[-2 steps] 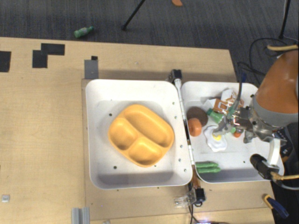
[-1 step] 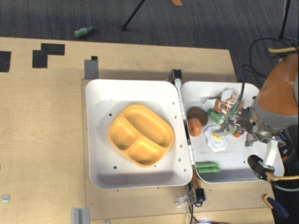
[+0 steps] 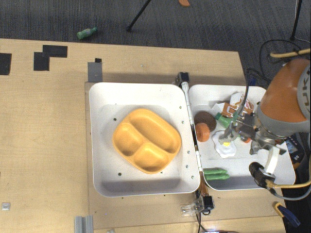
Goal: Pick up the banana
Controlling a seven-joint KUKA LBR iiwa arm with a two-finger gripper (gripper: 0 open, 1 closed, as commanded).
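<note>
**Watch the crowding in the right bin: your pincer is low among small items, and the banana is hard to make out.**

Your pincer (image 3: 232, 132) sits down in the right bin (image 3: 204, 97), and you cannot tell from this view whether it is apart or together, since the wrist and its fittings cover it. The only likely banana (image 3: 225, 143) is a small yellow bit just beside the pincer, resting on a white piece (image 3: 224, 150), though it is too small to be sure. A brown item (image 3: 205, 119) and an orange item (image 3: 202, 133) lie near on the left, and a green item (image 3: 215, 173) lies by the near wall. If you close here, you may clamp the white piece or nudge a neighbour instead. The yellow divided dish (image 3: 146, 140) in the left bin (image 3: 104, 130) is well apart and no risk.
</note>
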